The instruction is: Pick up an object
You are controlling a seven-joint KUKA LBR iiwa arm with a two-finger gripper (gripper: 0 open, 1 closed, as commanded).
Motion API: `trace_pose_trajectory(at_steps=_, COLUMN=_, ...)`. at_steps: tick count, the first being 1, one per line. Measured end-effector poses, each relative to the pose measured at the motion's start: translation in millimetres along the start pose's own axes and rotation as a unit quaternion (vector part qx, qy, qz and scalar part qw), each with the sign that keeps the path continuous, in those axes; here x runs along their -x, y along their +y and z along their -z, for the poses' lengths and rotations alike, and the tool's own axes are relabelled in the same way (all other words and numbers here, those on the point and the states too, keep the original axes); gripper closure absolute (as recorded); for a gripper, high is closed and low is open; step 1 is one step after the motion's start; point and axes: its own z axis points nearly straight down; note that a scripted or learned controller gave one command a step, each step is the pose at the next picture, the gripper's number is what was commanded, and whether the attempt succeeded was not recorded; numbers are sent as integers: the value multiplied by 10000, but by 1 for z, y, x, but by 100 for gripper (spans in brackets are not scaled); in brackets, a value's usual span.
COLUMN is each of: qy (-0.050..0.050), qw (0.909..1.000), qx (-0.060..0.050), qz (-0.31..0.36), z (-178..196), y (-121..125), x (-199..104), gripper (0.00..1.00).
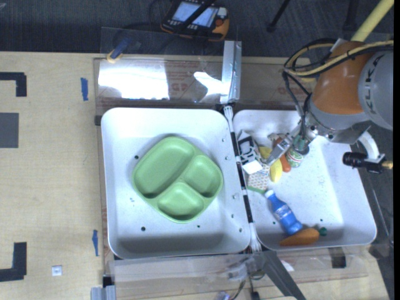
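Holding one blue bottle (283,213) and one carrot (301,235): right bin (350,199).

Pale wood counter (44,186) carries two shallow white bins, touching side by side. Landmark: left bin (119,127). Right bin (350,217) directly to its right. A clear plastic sheet (162,80) lies behind the left bin. Black corner marks (17,83) and blue tape bits (84,88) sit on the wood left of it.
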Motion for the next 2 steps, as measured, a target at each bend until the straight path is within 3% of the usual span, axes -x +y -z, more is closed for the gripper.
trace_pose_trajectory(at_steps=1, qy=78, qw=9999, qx=-68, qz=46, z=-24, y=-24, x=0, gripper=0)
trace_pose_trajectory(at_steps=2, qy=87, qw=9960, qx=-85, qz=-882, z=-24, y=-53, x=12, gripper=0)
